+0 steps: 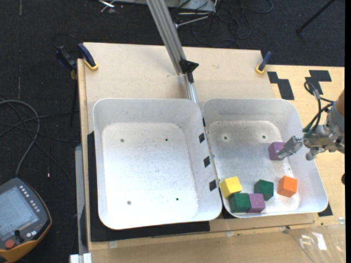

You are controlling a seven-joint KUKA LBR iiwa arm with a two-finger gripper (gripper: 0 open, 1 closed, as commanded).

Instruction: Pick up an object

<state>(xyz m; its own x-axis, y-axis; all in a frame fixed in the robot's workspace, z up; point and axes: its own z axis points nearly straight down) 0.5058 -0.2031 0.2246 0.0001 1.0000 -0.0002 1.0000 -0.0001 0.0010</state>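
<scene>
Two white bins seen side by side on bench: left bin (109, 119), right bin (296, 116). Teach pendant (19, 215) cut off at lower-left edge. Six blocks grouped in right bin: yellow block (231, 186), dark green block (239, 201), purple block (256, 202), second green block (264, 188), orange block (287, 186), and, apart and higher, second purple block (275, 149). Gripper (299, 145) positioned just beside that block, one finger touching or overlapping it; grip width cannot be told. Arm mostly cut off at right edge.
</scene>
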